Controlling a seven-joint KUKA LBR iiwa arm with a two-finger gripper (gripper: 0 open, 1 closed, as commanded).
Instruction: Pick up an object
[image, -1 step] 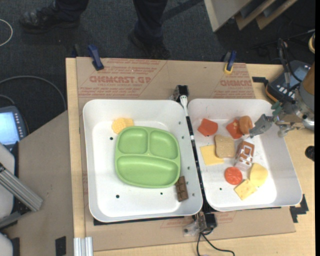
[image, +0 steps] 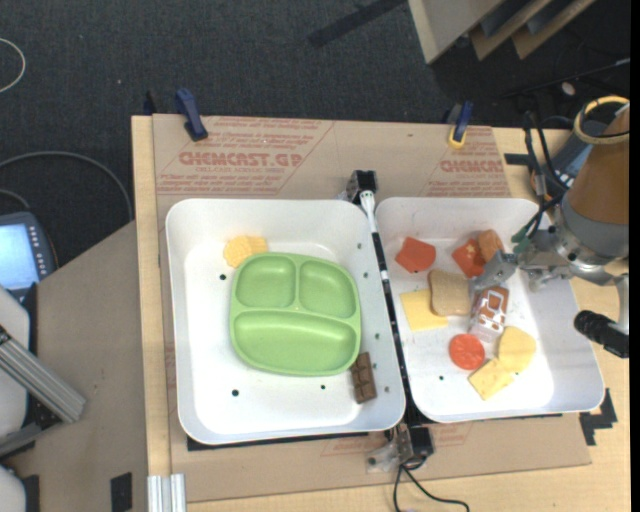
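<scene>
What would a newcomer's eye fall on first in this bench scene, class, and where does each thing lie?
The big green divided plate in the left bin draws the eye first, with a yellow piece at its upper left and a brown chocolate bar at its lower right. Next comes the right bin, with its orange, red and yellow toy foods, where the gripper reaches among them.
</scene>
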